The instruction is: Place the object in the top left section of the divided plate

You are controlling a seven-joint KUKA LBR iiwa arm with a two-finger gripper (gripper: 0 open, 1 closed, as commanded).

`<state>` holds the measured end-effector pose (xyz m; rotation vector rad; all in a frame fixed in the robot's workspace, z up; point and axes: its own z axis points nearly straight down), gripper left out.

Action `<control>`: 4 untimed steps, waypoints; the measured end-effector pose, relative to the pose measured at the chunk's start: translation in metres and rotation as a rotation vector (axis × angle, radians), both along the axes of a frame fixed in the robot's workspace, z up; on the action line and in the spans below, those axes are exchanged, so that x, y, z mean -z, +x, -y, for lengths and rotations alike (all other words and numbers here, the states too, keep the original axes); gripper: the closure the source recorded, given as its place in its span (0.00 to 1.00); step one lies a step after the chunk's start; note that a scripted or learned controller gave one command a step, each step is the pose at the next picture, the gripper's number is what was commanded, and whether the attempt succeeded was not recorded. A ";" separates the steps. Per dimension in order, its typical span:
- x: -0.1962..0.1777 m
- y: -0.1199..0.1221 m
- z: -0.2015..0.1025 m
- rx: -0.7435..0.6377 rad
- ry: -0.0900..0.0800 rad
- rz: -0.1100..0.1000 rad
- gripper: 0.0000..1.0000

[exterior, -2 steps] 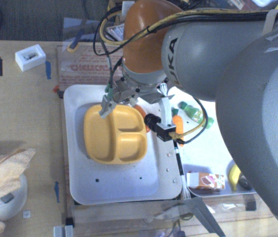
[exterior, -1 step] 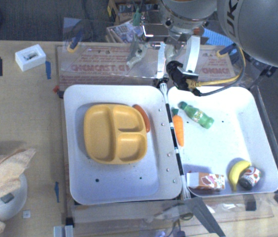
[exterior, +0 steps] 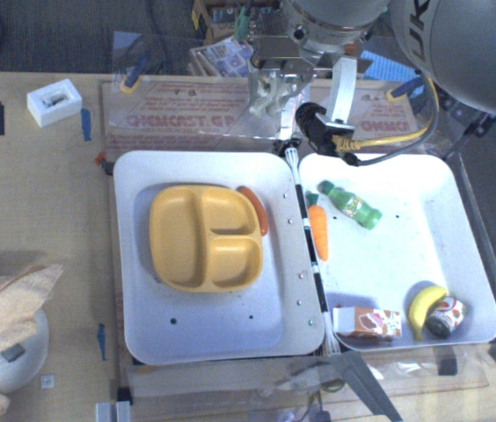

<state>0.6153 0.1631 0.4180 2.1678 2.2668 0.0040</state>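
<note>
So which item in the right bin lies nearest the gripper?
The green bottle, lying at the bin's top left; the carrot sits just below it, farther off.

**Count of things on the bench**

Two white bins sit side by side: the left bin and the right bin. One yellow divided plate has three sections. There is one sausage, one carrot, one green bottle, one banana, one small carton, one dark can, and one white box at upper left.
</note>
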 end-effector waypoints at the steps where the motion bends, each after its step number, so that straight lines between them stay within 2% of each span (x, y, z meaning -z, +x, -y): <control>1: 0.110 -0.059 -0.020 0.066 0.001 -0.007 1.00; 2: 0.110 -0.059 -0.020 0.066 0.002 -0.006 0.00; 3: -0.005 -0.058 -0.001 0.472 0.003 -0.004 0.00; 4: -0.015 -0.058 -0.005 0.462 0.002 -0.003 1.00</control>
